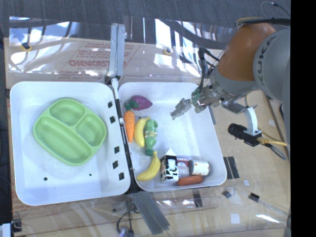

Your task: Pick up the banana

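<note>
The banana (150, 168) is yellow and curved. It lies near the front left corner of the right bin (202, 137), just left of a lying bottle (182, 168). My gripper (179, 109) hangs over the back middle of that bin, pointing down and to the left. It is well apart from the banana, up and to the right of it. Nothing shows in the gripper.
A carrot (129, 125), a second yellow piece (140, 131), a green vegetable (150, 135) and a purple fruit (141, 102) crowd the right bin's left side. A red sausage (189, 180) lies at its front wall. The left bin (29, 181) holds a green divided plate (69, 130).
</note>
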